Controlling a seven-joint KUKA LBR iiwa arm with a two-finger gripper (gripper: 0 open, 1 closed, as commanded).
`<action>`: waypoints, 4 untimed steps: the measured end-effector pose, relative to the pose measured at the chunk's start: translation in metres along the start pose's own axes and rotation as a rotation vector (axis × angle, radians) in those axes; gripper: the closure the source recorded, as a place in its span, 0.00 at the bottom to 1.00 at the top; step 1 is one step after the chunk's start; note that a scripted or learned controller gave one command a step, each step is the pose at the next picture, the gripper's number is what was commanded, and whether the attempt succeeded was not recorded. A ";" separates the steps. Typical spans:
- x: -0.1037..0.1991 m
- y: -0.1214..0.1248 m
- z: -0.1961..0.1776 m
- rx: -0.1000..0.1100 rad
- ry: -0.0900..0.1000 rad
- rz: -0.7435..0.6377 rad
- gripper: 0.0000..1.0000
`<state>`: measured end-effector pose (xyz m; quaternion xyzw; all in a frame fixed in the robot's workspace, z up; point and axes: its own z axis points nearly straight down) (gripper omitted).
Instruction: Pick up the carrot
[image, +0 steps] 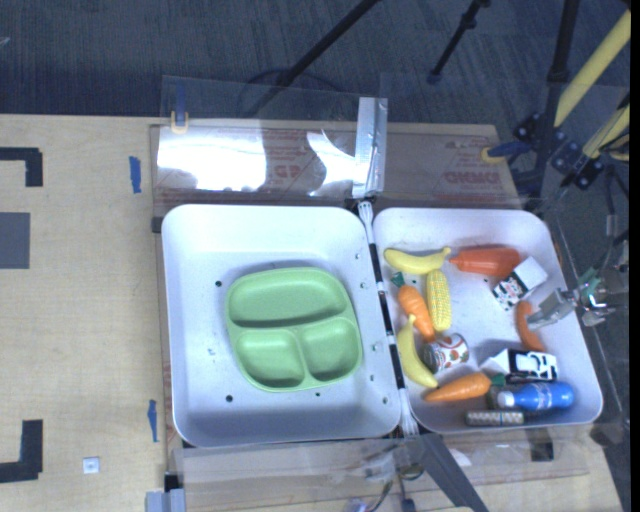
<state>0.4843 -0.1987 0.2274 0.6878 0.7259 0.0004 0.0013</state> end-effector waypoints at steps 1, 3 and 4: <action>0.034 0.039 -0.010 -0.002 -0.001 -0.409 0.00; 0.085 0.077 0.048 -0.005 -0.002 -1.263 0.00; 0.142 0.102 0.042 -0.007 -0.002 -1.710 0.00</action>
